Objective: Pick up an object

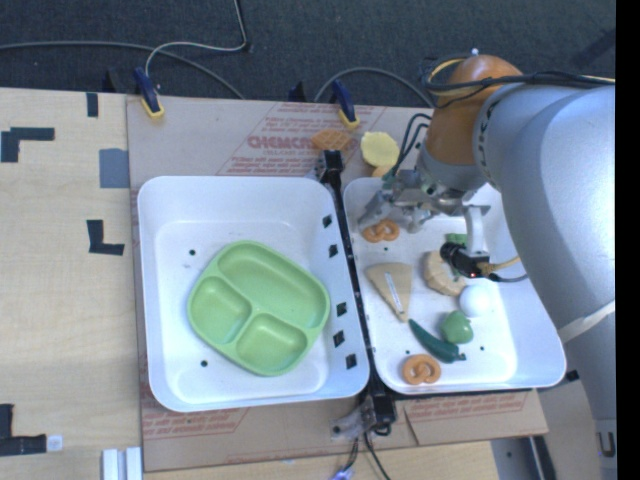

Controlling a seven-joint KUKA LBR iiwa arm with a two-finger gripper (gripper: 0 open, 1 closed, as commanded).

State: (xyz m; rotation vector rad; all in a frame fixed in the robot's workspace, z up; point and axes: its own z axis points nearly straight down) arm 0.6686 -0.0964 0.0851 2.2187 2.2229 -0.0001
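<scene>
A green divided plate [258,308] sits in the left bin [165,218]. Red print on the cardboard [270,143] reads "CHEMCRAFT", roughly. The claw [400,208] hangs just above a pretzel [379,232] in the right bin [520,363]; I cannot tell its opening.

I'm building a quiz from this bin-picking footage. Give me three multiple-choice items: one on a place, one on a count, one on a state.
1. Where does the green divided tray lie?
A. left bin
B. right bin
C. on the cardboard

2. How many pretzels are in the right bin?
A. none
B. two
C. five

3. How does the tray lie?
A. face up
B. upside down
C. standing on edge

Answers: 1 A, it sits in the left bin. 2 B, one pretzel lies by the gripper, another pretzel near the front. 3 A, its compartments show.
</scene>
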